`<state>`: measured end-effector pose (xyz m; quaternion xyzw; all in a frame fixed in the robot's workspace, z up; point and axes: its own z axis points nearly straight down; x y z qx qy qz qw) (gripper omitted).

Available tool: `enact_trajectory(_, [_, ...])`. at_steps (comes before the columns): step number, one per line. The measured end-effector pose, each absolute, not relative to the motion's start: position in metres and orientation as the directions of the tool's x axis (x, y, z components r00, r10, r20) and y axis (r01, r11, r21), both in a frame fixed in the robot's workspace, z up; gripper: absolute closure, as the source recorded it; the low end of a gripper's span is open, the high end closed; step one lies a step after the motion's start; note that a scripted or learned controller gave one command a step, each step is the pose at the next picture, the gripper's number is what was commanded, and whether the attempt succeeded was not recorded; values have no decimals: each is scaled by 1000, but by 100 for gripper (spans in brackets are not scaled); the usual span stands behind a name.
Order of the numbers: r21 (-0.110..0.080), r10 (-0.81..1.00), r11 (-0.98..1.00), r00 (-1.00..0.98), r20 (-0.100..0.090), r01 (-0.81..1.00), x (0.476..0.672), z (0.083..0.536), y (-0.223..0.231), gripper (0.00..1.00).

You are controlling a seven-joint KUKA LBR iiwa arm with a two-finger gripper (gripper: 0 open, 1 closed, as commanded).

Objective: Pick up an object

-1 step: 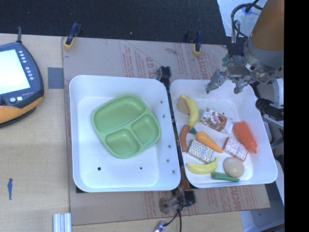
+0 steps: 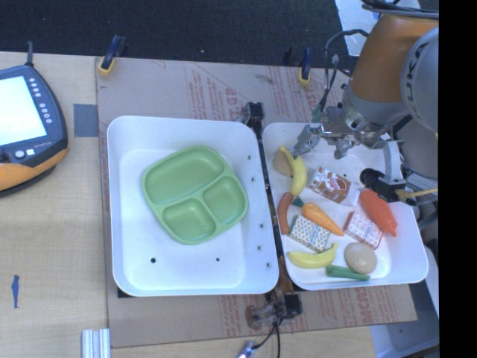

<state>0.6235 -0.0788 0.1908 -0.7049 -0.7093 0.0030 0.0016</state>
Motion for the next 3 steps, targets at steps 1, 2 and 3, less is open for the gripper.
enact_trajectory(1, [-8, 1000, 5, -5, -2, 1000, 635, 90, -92, 0])
enact_trajectory(2, [-8, 1000, 6, -6, -4, 1000, 636, 102, -93, 100])
enact_trajectory(3, [-5, 1000, 7, -7, -1, 1000, 577, 192, -47, 100])
